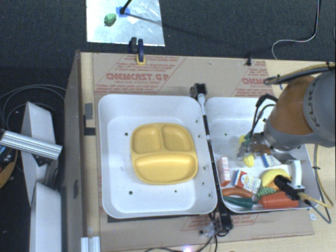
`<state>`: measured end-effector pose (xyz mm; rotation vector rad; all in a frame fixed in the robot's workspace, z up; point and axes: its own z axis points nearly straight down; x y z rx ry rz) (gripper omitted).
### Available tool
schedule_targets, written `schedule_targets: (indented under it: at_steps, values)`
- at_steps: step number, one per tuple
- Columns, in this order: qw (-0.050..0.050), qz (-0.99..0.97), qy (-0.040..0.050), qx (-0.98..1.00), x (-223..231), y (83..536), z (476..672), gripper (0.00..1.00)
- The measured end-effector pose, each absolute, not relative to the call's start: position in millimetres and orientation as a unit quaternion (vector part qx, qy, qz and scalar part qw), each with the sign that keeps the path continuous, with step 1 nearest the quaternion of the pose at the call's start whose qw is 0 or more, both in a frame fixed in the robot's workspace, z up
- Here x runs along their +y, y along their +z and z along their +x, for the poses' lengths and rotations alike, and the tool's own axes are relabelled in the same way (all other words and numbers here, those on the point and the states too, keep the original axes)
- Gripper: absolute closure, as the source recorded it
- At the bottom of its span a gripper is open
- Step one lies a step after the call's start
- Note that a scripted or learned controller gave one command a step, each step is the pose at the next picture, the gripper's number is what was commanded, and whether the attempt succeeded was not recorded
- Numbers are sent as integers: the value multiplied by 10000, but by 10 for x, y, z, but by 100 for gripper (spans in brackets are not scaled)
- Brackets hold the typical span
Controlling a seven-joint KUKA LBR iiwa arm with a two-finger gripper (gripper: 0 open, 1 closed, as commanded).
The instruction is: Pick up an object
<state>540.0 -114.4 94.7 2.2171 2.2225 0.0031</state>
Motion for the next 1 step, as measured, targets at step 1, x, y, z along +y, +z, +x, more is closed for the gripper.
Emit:
schedule_targets:
  at_steps: [1]
  values:
    - [9,7059,13,7084,-522,1849,5335,100]
